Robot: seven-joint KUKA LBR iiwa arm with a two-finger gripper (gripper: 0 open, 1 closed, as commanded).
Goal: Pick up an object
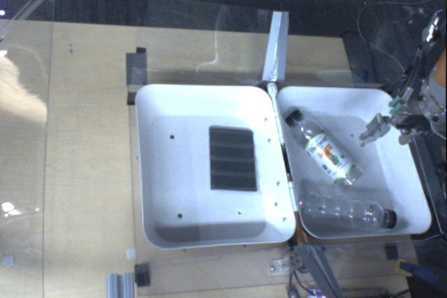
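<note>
Two clear plastic bottles lie in the right bin [363,95]. One bottle [325,149] has a green and white label and a black cap, and lies slanted across the bin's middle. The other, unlabelled bottle [346,212] lies along the bin's near wall with its black cap to the right. A dark ridged rectangular block [233,158] rests flat in the middle of the left bin [160,150]. My gripper [386,136] hangs over the right side of the right bin, to the right of the labelled bottle. It is open, with nothing between its fingers.
A metal post [276,45] stands behind the seam between the two bins. Cables and the arm's wrist [426,80] crowd the right edge. Bare wooden bench top [77,150] spreads to the left of the bins.
</note>
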